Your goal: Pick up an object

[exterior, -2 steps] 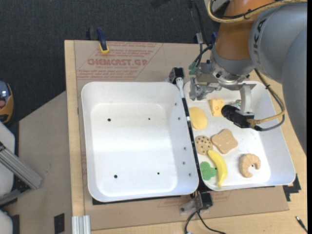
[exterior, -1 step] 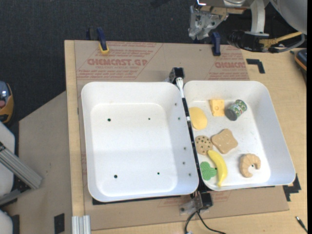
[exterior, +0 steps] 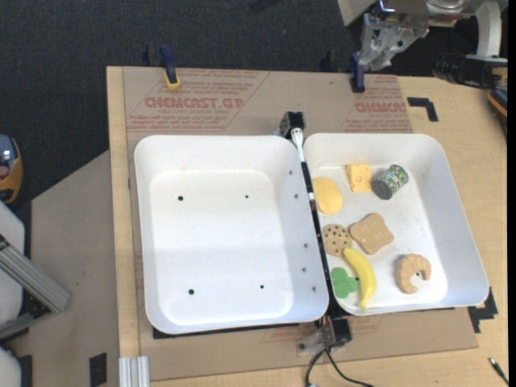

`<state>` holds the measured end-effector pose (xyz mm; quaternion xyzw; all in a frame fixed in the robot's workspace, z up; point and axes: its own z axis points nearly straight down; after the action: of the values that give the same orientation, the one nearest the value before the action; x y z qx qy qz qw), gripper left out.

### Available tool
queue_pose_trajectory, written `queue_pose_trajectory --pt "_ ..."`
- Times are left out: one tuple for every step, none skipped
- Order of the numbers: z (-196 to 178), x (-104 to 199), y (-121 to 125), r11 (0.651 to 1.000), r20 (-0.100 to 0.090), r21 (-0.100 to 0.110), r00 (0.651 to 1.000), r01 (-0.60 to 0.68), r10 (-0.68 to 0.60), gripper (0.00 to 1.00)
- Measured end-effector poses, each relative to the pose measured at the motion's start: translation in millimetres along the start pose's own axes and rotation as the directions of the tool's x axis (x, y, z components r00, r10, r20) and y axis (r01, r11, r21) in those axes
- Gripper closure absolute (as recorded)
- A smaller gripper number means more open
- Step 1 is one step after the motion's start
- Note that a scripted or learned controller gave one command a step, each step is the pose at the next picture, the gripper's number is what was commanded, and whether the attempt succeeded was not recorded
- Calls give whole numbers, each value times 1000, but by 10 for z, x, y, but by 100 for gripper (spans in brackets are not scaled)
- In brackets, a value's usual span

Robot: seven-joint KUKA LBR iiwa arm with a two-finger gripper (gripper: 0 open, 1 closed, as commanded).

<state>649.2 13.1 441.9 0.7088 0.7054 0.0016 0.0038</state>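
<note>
Nearest the lens, cables (exterior: 330,361) are trailing off the worktop (exterior: 242,95). Jaws on the gripper (exterior: 379,51) are hanging high beyond the right bin (exterior: 451,208), spread and grasping nothing; banana (exterior: 360,274), croissant (exterior: 412,272) and can (exterior: 390,181) are lying untouched, so picking is not begun.

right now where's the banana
In the camera view, the banana lies in the right bin, near its front left corner, between the green piece and the croissant, just below the toast slice.
</note>
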Motion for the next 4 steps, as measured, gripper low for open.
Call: queue_pose_trajectory --pt "-80 -875 -262 1000 1 8 1000 -5 5 100" --pt "1 -1438 -531 1000 0 10 1000 -2 2 100" --pt "-101 -1980 -807 1000 0 7 1000 -1 1 100" --pt "-93 -2410 -1266 1000 -1 9 1000 -1 1 100"
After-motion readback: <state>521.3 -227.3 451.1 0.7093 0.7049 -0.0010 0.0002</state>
